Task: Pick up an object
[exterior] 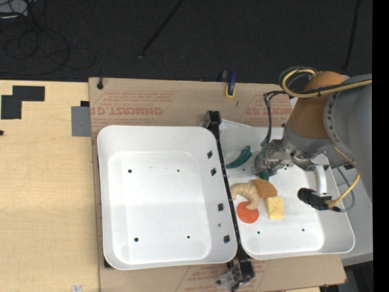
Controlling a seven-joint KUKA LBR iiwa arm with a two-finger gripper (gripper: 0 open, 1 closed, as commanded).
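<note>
Camera view is taken from above at a slant, and two shallow white bins of smooth, glossy plastic with rounded corners are seen side by side on a printed cardboard sheet (152, 105). The gripper (266, 166) is seen low over the far part of the right bin (304, 248); whether it is open or closed cannot be told, and nothing can be seen held in it.

The objects to be picked are gathered in the right bin, near the black strip (220, 181) that runs between the bins. A curved green piece (241, 158) is found just left of the gripper. Nearer the camera, a pale tan croissant shape (245, 191) is seen touching a rounded orange-brown piece (265, 188). A flat red disc (247, 213) is set against the croissant's near side, and a yellow block (275, 208) with squared edges is placed just beside the disc.

Bare white floor is left along the near and right edges of the right bin. The floor of the left bin (158, 193) is marked by a few small dark dots.
</note>
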